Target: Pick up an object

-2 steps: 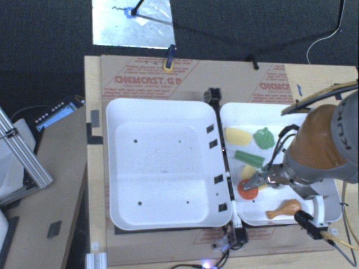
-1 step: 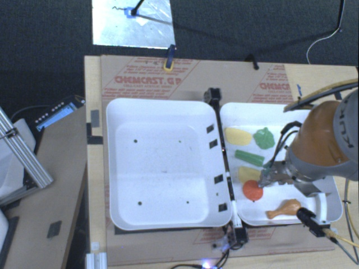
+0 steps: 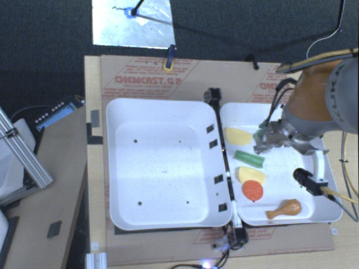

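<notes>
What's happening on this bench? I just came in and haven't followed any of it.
A grey and orange robot arm reaches in from the right over the right-hand white bin, its gripper low among toy food. In that bin lie a yellow piece, a green stick, a yellow wedge, a red tomato and a drumstick. Nothing looks lifted yet. The left bin sits beside it.
</notes>
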